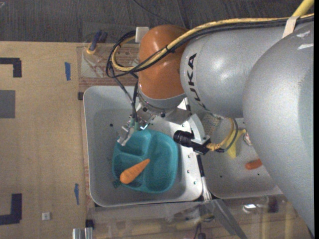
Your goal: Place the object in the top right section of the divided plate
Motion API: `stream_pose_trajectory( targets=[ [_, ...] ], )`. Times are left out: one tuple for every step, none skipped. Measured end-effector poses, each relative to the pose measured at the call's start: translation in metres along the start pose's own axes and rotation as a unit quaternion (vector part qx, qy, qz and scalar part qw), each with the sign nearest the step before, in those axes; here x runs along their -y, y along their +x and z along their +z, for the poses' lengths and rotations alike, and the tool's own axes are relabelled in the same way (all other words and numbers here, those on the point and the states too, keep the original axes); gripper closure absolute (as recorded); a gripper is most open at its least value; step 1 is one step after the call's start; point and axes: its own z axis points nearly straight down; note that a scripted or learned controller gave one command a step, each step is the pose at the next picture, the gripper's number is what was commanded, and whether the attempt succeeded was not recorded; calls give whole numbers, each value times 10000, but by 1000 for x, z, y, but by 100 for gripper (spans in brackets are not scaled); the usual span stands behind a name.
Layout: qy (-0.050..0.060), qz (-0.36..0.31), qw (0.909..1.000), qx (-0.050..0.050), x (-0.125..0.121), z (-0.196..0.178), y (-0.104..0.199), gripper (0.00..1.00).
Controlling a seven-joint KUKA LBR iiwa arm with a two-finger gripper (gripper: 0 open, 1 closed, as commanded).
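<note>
Orange carrot (134,171) — tapered, green-tipped — lies across the teal divided plate (162,178); hand (130,129) state unclear.

Two white bins (94,148) side by side on a wooden bench (40,133), blue tape strip (68,71), black tape corners (14,66), small orange piece (253,164) in right bin

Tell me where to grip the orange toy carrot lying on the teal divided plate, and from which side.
Grip the orange toy carrot across its thick lower-left end, coming straight down from above. It lies flat and slanted on the teal divided plate, tapering toward upper right, so fingers closing across its width at the fat end probably hold best.
</note>
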Motion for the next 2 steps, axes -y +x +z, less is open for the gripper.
stream_pose_trajectory(
  targets=[
    [30,1414,9900,-3,-8,87,-51,0],
    [12,1372,9905,-12,13,69,-113,0]
  ],
)
